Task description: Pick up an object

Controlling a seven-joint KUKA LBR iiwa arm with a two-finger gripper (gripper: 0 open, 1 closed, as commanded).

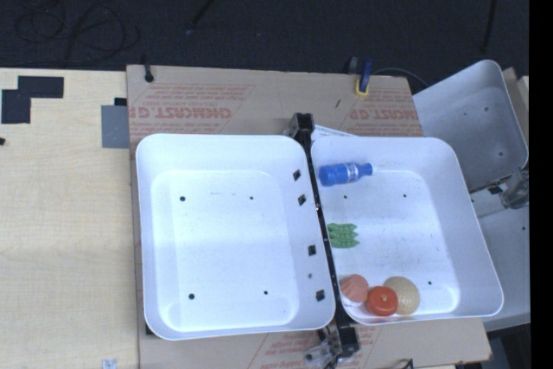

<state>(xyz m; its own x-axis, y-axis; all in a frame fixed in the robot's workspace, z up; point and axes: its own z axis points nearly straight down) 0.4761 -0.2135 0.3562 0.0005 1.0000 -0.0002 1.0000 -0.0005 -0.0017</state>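
One light, stiff bottle (345, 174) is seen lying near the top left corner of the right bin (467, 212), best gripped across its round body, though the claw's state cannot be told.

Two white bins (147, 186) sit side by side on the counter (60, 229); one blue bottle (344, 174); one green item (342, 235); three round pieces: pink (353, 287), red (382, 301), tan (404, 292).
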